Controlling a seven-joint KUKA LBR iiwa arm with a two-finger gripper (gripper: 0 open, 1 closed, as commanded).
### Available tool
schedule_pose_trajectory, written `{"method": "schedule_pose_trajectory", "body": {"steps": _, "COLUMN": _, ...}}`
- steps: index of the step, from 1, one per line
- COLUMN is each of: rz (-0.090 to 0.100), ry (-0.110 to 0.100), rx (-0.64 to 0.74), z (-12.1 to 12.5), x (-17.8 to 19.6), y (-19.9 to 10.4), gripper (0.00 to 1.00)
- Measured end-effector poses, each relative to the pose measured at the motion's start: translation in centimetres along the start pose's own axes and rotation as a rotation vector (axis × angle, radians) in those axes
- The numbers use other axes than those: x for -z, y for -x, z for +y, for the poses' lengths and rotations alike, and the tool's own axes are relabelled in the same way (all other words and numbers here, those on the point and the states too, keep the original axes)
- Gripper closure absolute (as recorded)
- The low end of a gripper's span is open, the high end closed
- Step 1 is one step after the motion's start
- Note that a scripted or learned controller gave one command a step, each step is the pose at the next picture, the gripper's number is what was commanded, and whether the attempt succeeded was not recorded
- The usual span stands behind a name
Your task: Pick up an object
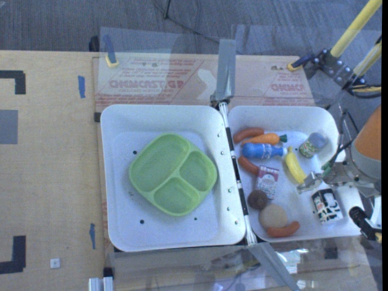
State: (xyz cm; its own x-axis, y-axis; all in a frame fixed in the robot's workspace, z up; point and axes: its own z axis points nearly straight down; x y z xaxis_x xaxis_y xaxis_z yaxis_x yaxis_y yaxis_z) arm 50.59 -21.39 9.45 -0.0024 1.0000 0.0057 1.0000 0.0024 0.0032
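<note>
Camera view: we find the arm (pixel 367 147) reaching in from the right, pincer (pixel 316 180) low over the right bin (pixel 330 119), just beside a banana (pixel 295 167) and above a black-and-white carton (pixel 327 205). We cannot tell whether it is open or closed; nothing seen btwn its tips. Same bin: carrot (pixel 264 139), blue bottle (pixel 262 151), sausages, can (pixel 312 144). Left bin (pixel 115 162) carries a green tray (pixel 173 174).
</note>
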Motion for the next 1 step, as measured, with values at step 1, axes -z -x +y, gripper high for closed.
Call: {"method": "schedule_pose_trajectory", "body": {"steps": 1, "rz": -0.003, "ry": 0.001, "rx": -0.007, "z": -0.13, "x": 0.92, "y": 0.37, "gripper": 1.00}}
